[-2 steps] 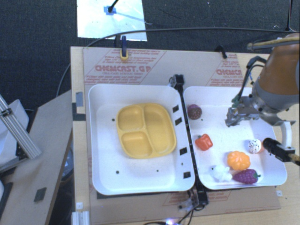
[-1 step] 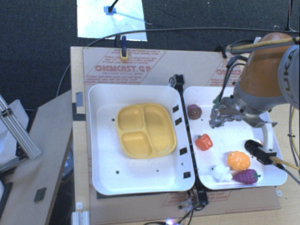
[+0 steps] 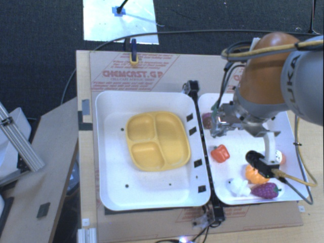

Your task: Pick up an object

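I read "CHEMCAST GP" on the board (image 3: 132, 74) behind the bins. Gripper (image 3: 218, 125) over right bin (image 3: 288, 196); claw state unclear. Red pepper toy (image 3: 220, 154) lies beside it, ungrasped.

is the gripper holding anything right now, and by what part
Cannot be told. The gripper hangs over the right bin near the red pepper, with nothing visibly between its fingers.

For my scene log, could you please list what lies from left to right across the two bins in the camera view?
Yellow divided plate → red pepper → white toy → purple grapes.
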You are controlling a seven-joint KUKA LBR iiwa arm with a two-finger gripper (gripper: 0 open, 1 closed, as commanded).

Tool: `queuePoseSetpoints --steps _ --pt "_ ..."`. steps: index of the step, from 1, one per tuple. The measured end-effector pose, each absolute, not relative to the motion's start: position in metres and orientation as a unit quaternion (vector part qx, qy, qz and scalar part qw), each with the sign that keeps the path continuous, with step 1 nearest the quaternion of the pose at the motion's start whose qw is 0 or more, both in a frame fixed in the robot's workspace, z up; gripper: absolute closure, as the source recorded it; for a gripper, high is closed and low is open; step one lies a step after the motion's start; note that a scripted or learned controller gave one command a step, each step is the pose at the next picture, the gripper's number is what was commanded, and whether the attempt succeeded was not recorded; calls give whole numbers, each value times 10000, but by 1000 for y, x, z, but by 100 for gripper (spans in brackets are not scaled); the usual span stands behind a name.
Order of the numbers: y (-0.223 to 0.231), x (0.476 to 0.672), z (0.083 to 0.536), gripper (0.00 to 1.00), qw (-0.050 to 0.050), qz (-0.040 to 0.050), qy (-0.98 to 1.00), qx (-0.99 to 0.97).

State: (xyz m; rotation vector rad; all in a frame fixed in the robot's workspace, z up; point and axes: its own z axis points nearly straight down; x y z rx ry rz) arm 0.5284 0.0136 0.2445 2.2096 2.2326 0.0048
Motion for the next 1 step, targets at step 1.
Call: queuePoseSetpoints --steps 1 --pt "66 531 236 100 1 10 7105 7037"
